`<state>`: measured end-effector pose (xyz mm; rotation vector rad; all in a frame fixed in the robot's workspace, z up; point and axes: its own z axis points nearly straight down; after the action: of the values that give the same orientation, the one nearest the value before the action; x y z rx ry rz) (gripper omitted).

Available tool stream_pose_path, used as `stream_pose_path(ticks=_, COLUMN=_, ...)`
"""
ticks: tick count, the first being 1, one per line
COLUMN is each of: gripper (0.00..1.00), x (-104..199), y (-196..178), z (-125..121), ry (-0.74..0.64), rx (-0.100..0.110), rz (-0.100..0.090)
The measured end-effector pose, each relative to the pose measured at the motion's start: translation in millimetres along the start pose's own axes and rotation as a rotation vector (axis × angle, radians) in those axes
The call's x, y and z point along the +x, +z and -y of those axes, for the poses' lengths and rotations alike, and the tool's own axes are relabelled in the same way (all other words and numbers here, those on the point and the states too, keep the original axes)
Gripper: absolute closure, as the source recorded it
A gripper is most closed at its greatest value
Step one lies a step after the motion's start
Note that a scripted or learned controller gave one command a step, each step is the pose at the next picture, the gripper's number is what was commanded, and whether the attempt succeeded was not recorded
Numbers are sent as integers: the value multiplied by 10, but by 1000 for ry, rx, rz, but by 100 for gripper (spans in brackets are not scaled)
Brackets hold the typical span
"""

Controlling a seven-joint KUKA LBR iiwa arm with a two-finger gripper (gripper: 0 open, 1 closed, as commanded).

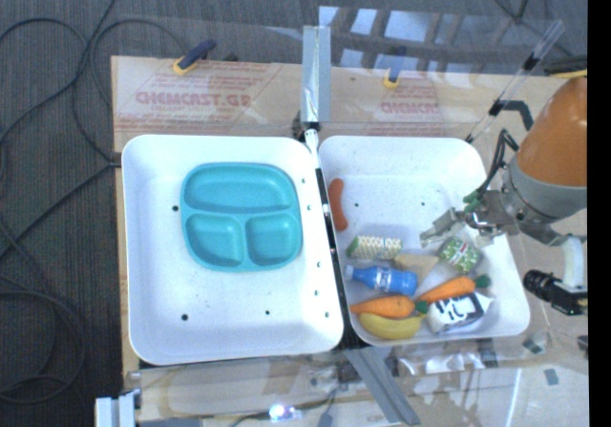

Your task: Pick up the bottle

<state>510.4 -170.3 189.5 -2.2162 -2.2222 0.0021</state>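
the blue bottle [383,278] lies on its side in the right bin [401,158], toward that bin's front edge, just behind an orange carrot [384,306] and a yellow banana [391,325]. the gripper [456,222] hangs over the bin's right side, nothing visibly in it; how far open it is cannot be told. the left bin [153,320] bears a teal tray [242,216].

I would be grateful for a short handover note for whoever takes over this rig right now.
Gripper: over the right bin, above the clutter, fingers spread open, holding nothing.
Bottle: blue, lying on its side in the right bin, between the wrapped snack bar and a carrot, left of and below the gripper in the camera view.
Done: nothing; the bottle is ungrasped.
Left: move to the bottle, close on it, lift.
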Motion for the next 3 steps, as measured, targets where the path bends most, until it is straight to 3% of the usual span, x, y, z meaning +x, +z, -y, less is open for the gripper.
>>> stream_pose_path(ticks=1, gripper=0, x=606, y=868, z=101, ry=-105, rx=-27, rz=8)
stream_pose_path(ticks=2, gripper=0, x=371, y=912, z=155, ry=-352, rx=-36, rz=13)
stream_pose_path(ticks=3, gripper=0, x=196, y=910, z=140, ry=-179, rx=-40, rz=10)
